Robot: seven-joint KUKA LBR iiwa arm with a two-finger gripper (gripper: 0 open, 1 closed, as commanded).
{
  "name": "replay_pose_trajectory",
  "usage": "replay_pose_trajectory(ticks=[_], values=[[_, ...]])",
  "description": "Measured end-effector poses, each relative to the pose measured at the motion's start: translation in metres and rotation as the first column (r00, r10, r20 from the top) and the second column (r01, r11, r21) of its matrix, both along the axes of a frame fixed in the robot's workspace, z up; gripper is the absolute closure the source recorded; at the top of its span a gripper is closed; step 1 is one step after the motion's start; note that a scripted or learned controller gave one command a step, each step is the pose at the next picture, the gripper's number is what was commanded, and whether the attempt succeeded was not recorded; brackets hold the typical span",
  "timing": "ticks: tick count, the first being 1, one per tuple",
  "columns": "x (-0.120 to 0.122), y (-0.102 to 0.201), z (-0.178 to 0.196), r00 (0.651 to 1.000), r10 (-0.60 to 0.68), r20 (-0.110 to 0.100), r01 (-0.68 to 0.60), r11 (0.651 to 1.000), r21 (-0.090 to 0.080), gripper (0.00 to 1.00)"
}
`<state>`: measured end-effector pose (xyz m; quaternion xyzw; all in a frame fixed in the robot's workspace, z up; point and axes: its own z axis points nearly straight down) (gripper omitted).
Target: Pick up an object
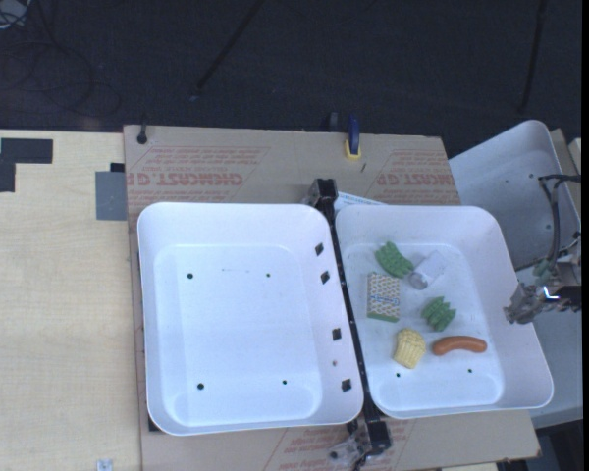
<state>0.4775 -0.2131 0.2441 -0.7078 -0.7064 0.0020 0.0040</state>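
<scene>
Picking from the right bin (pixel 515 263) is the step in hand; the left bin (pixel 157 263) at frame centre-left offers no candidate. All objects lie in the right bin: a checkered block (pixel 383 296) at its middle, a green brick (pixel 394 259) above it, a yellow corn piece (pixel 408 347) below, an orange sausage (pixel 459 344) to the lower right, a small green piece (pixel 439 313) and a clear item (pixel 418 277). The gripper (pixel 532 302) sits at the bin's right rim, at the frame's right edge; whether the jaws are open or closed cannot be told, and nothing is seen in them. Recommended target: the sausage, nearest and apart from its neighbours. Approach vertically, close across its narrow width.
</scene>
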Motion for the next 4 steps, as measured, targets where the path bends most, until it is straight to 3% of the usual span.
replay_pose_trajectory(ticks=[1, 2, 3, 4], values=[[0.074, 0.084, 0.001, 1.0, 0.011, 0.009, -0.011, 1.0, -0.002, 1.0], [0.029, 0.04, -0.012, 1.0, -0.003, 0.002, 0.003, 1.0, -0.002, 1.0], [0.107, 0.098, 0.012, 1.0, 0.01, 0.012, -0.01, 1.0, -0.002, 1.0], [-0.007, 0.064, -0.001, 1.0, -0.005, -0.002, 0.005, 1.0, -0.001, 1.0]])
